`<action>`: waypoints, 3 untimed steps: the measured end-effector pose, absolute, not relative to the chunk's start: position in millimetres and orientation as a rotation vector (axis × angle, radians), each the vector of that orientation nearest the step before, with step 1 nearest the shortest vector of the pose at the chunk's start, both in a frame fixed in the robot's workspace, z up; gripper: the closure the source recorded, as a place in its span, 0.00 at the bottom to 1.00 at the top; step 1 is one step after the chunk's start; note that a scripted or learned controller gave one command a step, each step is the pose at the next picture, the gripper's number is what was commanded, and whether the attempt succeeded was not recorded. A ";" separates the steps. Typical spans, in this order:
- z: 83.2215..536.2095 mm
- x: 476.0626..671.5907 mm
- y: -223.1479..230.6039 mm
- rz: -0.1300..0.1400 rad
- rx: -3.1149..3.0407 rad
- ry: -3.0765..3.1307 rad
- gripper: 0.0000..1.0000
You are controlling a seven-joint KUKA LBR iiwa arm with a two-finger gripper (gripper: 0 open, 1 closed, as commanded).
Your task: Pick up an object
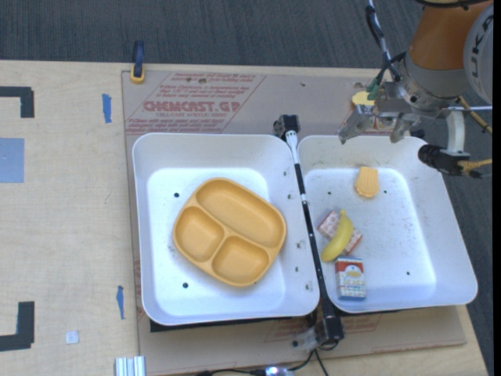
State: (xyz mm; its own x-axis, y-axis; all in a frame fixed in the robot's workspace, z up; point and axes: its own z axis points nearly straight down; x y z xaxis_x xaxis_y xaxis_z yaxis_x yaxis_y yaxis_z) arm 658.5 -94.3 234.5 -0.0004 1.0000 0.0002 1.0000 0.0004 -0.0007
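Two shallow white bins [149,171] are set side by side on a pale wooden surface [63,233], with dark grey carpet [196,14] seen behind. A yellow plastic banana [338,240] is lying in the right bin. The pincer [374,124] is hung over that bin's back edge; whether it is apart cannot be told.

The arm [458,22] reached in from the upper right, its orange band sitting just above the grey wrist. The gripper [374,124] hung at the end of the wrist, low and to the left of it, with cables trailing beside the wrist
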 end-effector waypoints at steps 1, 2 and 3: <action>108.8 666.5 -107.5 0.000 -2.222 -2.221 0.00; 91.3 582.9 -107.2 -0.014 -2.233 -2.234 0.00; 102.0 584.2 -107.4 -0.018 -2.237 -2.237 1.00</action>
State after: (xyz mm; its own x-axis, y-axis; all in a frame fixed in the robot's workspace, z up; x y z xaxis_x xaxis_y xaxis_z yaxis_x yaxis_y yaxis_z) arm 584.2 -107.4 102.0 0.0000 1.0000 -0.0076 0.9997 0.0002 0.0238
